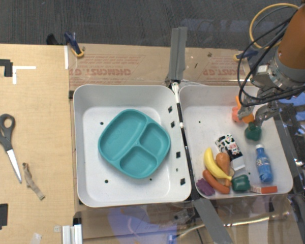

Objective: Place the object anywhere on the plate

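Three-section teal plate (134, 143) smooth, rounded; gripper (250, 112) over right bin, grip state unclear

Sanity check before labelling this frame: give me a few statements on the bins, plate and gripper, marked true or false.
1. The plate lies in the left bin. True.
2. A banana lies on the plate. False: it is in the right bin, among other toy food.
3. The plate has three compartments. True.
4. The scissors are inside the left bin. False: they lie on the bench, left of both bins.
5. The gripper is over the right bin. True.
6. The blue bottle stands upright. False: it lies on its side near the right wall.
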`<state>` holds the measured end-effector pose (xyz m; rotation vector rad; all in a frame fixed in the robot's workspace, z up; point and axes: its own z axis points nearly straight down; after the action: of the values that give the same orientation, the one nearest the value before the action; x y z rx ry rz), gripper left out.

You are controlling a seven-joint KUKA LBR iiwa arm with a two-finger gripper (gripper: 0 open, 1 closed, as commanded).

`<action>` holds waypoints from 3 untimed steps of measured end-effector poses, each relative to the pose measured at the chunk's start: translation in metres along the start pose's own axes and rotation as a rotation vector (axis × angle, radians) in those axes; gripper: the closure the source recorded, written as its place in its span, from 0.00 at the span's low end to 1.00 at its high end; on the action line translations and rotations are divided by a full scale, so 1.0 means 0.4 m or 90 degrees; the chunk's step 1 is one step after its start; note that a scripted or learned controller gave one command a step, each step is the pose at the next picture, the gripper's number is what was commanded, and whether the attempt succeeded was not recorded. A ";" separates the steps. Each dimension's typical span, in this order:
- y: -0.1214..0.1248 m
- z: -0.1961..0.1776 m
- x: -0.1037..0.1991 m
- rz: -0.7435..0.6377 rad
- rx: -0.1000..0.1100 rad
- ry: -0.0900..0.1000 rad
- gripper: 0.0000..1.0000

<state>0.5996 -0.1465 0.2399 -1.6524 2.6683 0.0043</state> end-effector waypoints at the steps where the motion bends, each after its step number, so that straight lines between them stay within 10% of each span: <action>1: 0.092 0.121 -0.267 0.066 0.001 0.000 1.00; 3: 0.342 0.074 -0.567 -0.250 -0.001 0.001 1.00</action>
<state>0.5783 0.1177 0.2112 -2.1429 2.2954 0.0049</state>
